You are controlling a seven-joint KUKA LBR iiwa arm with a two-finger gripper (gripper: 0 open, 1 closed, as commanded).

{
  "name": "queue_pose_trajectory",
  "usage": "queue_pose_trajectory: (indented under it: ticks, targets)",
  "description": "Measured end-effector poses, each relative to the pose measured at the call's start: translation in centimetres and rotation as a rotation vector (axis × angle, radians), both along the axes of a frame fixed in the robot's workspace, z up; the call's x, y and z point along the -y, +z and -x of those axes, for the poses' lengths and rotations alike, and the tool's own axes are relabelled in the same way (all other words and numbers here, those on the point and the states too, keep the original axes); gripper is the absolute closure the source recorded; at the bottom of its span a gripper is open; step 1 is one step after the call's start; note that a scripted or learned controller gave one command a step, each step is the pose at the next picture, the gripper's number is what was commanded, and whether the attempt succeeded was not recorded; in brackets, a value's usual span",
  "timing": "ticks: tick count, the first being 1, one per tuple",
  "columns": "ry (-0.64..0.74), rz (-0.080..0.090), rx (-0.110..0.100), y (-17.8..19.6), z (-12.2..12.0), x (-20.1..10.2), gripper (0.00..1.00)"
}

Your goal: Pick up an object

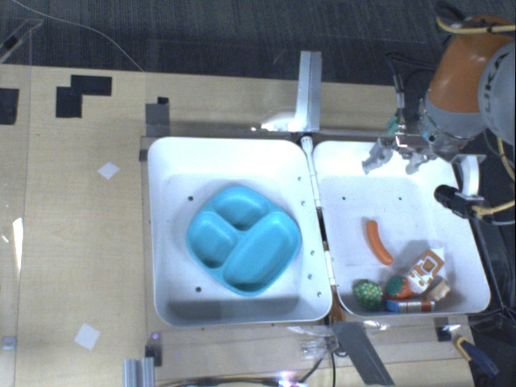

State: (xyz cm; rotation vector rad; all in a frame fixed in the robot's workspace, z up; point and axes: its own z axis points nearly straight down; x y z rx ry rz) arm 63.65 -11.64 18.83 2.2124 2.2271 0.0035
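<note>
Over right bin (476, 240) far edge: hand (397, 158), fingers apart, holding nothing. Below: one sausage (378, 241); left bin: one blue tray (243, 239).

Pale wooden tabletop (72, 240) under two shallow white bins side by side: left bin (173, 156) and right bin (347, 176), touching along a narrow divider strip (318, 216) studded with small holes. Upright metal post (310, 91) just behind the joint between them. Stepped black patch (83, 93) near the tabletop's far left corner, another black patch (6, 106) cut by the left edge. Small black block (162, 101) just behind the left bin's far corner. Two small pale squares (tape or paper, hard to tell) (108, 169) (86, 336) left of the bins, well apart. Dark carpeted floor (201, 14) beyond the tabletop, crossed by a thin light cable (105, 39). Grey metal bracket (367, 361) at the near edge.
</note>
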Motion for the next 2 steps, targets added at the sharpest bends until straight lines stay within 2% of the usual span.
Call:
queue_pose_trajectory:
  ticks: [1,2]
  targets:
    - [-0.074,0.0,0.004,-9.9,-3.4,0.5,0.0]
    - [-0.096,0.0,0.002,-8.0,2.4,0.1,0.0]
